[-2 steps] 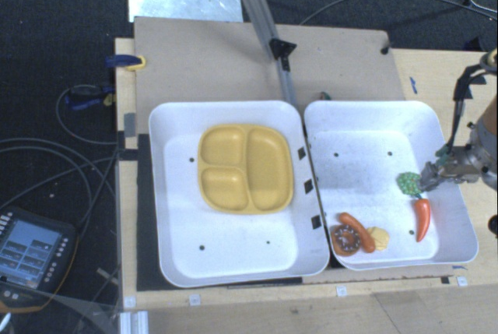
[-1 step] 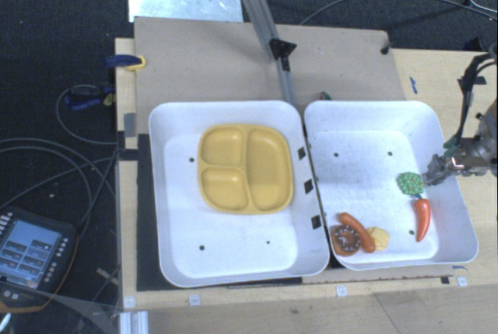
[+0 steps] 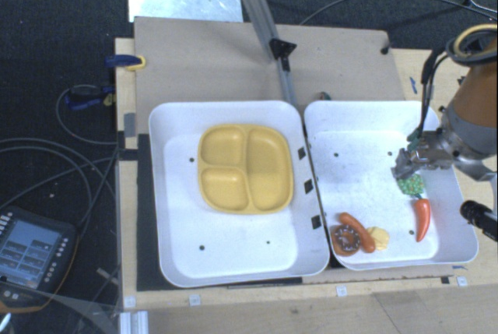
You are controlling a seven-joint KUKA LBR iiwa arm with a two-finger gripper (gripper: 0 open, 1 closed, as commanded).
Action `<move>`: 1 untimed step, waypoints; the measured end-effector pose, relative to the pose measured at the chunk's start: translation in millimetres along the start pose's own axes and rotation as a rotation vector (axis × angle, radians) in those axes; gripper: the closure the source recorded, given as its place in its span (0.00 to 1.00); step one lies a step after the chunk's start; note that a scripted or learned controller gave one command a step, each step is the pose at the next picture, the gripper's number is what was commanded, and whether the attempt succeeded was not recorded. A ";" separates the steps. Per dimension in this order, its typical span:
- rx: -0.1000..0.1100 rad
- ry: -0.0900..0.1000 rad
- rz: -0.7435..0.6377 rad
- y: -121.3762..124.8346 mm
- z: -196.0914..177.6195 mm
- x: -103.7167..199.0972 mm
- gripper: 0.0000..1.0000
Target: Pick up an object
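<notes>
Gripper (image 3: pixel 408 167) low over knobbly green toy (image 3: pixel 412 184) in right bin (image 3: pixel 366 145); grip state cannot tell. Glossy tapered orange chili (image 3: pixel 422 219) just beside

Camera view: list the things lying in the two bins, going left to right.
Yellow divided plate → chocolate donut → sausage → small yellow piece → green item under the claw → orange-red carrot.

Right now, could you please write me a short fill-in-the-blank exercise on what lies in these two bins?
1. The yellow divided plate lies in the ____ bin.
2. The gripper hangs over the ____ bin.
3. The chili pepper has an orange body and a ____ stem.
4. The hot dog lies against the ____.

Missing words: left; right; green; doughnut
</notes>
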State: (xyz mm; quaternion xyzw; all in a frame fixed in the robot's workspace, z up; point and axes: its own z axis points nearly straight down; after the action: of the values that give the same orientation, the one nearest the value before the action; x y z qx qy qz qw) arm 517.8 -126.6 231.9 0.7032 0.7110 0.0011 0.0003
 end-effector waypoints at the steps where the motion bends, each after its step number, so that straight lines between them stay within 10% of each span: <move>1: -0.001 0.000 -0.001 22.6 9.3 51.8 1.00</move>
State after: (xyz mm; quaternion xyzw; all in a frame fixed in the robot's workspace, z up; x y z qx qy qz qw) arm 539.8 -74.5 222.7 0.7030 0.7112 0.0013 0.0006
